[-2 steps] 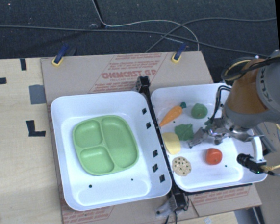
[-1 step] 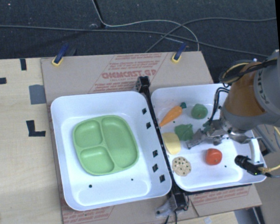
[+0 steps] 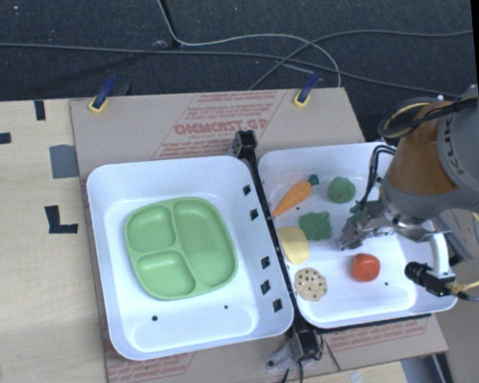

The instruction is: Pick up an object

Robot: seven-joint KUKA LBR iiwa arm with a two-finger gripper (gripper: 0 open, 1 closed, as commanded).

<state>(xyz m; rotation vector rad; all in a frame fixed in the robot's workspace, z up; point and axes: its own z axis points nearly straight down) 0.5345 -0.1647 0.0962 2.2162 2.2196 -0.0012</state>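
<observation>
Here, my position: I reach in from the right and my gripper (image 3: 351, 235) hangs low over the right bin (image 3: 402, 301), near its middle.
Gripper state: I cannot tell from this angle whether I am released or clenched; nothing shows between me.
Nearest thing: the red tomato (image 3: 365, 267), just below me and a touch to the right, near but apart from me.
Its axis: round, so no long axis to line up with.
Next nearest: the dark green leafy piece (image 3: 315, 225), just to my left.
Farther off: the green broccoli-like ball (image 3: 340, 189) above me; the carrot (image 3: 293, 195) up and left, lying slantwise; the yellow block (image 3: 293, 244) and the cookie (image 3: 311, 284) well left.
My judgement: the tomato is the shortest move, a small shift downward in the view.
</observation>
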